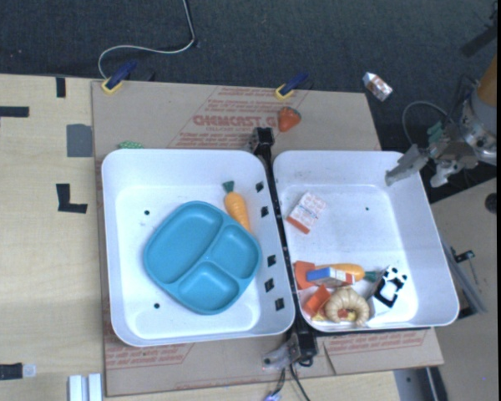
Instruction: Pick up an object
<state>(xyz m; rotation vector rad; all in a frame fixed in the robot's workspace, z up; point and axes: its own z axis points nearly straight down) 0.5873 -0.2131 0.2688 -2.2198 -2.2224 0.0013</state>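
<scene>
End effector (423, 167) seen at right bin (417, 224) rim, arm cut off by frame; grip state cannot be told.

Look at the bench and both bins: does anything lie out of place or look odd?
Yes. A strawberry lies on the cardboard behind the bins, outside both. A small silvery thing sits on the dark floor past the bench. The carrot leans on the blue plate.
</scene>
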